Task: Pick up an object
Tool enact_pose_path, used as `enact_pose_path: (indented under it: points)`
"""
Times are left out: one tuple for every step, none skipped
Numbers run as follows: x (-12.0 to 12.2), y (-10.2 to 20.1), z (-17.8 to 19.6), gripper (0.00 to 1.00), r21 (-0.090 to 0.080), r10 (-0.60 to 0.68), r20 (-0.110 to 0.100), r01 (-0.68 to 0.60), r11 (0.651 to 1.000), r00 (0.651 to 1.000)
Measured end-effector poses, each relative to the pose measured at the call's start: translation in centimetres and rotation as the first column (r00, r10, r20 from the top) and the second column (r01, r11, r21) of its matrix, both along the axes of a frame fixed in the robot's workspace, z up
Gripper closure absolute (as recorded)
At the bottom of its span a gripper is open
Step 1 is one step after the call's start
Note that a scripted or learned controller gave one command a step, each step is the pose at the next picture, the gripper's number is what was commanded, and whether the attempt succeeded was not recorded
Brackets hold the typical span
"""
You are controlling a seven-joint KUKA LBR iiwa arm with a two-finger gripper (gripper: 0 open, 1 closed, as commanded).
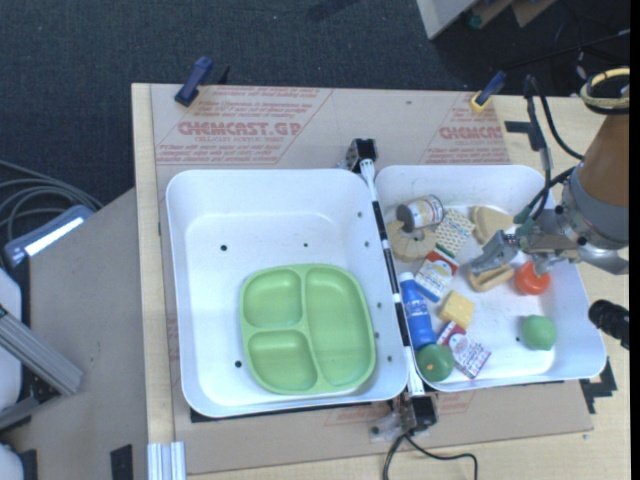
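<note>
So the pincer (pixel 492 258) is low over the right bin (pixel 570 363), coming in from 3 o'clock, and its grey fingers point toward 8 o'clock across the pile. Honest answer on the state: I can't tell whether it's wide, narrow or holding something, since the metal parts blur into the clutter under them.

The thing that looks like the target is the tan block (pixel 488 278) lying right under the tip, just toward 6 o'clock from it. Its long axis seems to run roughly 8 to 2 o'clock, about in line with the fingers, so the closing direction would go across its short side, which is what you'd want. It looks like they're touching or nearly so, but I wouldn't swear to it from this angle.

Neighbours are tight: an orange ball (pixel 532 280) just beside the block at 3 o'clock, a yellow block (pixel 458 310) at 7 o'clock from the tip, and a blue bottle (pixel 416 313) along the divider side. A green ball (pixel 538 332) sits farther out toward 5 o'clock, well apart.

The left bin (pixel 200 228) just has a green tray (pixel 308 326) in it, well away from the action.
</note>
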State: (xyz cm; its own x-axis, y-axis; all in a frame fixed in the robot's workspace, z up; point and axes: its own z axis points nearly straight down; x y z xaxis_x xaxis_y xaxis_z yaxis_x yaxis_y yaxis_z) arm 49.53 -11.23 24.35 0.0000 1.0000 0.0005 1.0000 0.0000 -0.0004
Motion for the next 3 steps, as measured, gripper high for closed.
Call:
enact_pose_path:
  points:
    - [6.7, -3.2, -9.2, 0.0, -0.001, 0.0, 0.0, 0.0, 1.0, 1.0]
    - [1.9, -0.7, -15.6, 0.0, -0.003, -0.002, 0.006, 0.002, 1.0, 1.0]
    - [-1.6, 1.2, -15.7, 0.0, -0.015, -0.008, 0.01, 0.009, 1.0, 1.0]
